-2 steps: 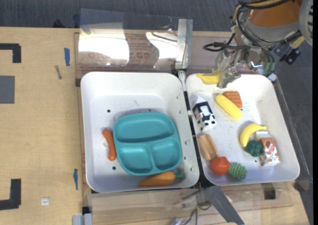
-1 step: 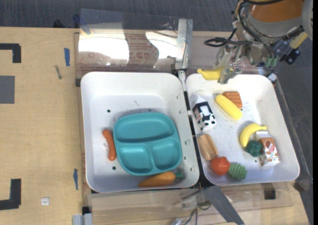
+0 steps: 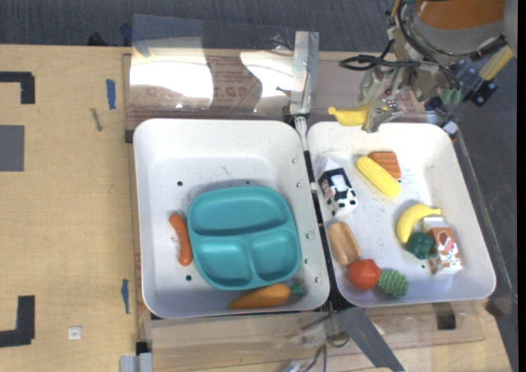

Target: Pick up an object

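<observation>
The end effector [image 3: 380,112] hung at the right bin's far rim. A small yellow banana [image 3: 347,117] lay sideways, touching its left side. I could not tell its grip.

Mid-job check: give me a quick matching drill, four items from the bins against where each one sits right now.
Items:
1. teal tray
2. tomato
3. corn cob
4. small yellow piece

Places:
A. right bin, near front edge
B. at the gripper, over right bin's back rim
C. left bin, middle
D. right bin, centre-back

Pairs: 1-C, 2-A, 3-D, 4-B
</observation>
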Tool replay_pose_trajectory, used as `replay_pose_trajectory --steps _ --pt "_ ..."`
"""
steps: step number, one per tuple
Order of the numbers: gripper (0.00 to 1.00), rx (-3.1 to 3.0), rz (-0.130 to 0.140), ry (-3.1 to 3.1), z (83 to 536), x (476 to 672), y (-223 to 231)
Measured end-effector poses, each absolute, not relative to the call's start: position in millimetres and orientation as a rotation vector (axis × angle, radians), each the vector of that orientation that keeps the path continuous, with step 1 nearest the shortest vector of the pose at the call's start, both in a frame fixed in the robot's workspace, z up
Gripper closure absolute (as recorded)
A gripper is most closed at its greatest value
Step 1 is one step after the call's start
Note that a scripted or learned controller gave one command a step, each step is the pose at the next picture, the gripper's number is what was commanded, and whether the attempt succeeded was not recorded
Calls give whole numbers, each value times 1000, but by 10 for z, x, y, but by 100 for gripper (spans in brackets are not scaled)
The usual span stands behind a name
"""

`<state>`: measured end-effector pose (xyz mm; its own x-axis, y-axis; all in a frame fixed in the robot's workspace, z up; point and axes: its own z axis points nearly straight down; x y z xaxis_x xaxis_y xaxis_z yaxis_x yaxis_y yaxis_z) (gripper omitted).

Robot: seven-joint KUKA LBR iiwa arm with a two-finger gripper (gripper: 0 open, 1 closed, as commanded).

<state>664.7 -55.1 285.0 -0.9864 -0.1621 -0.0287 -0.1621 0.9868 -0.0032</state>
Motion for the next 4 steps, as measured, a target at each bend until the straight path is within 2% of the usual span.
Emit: replay_pose_trajectory --steps 1,2,3,4 --pt "100 -551 0 3089 2658 6467 -704" --pt "100 -783 1 3038 2385 6091 -703" --pt "100 -1031 -2 2955 2805 6102 -250" --pt "100 -1373 0 2821 2665 5962 -500"
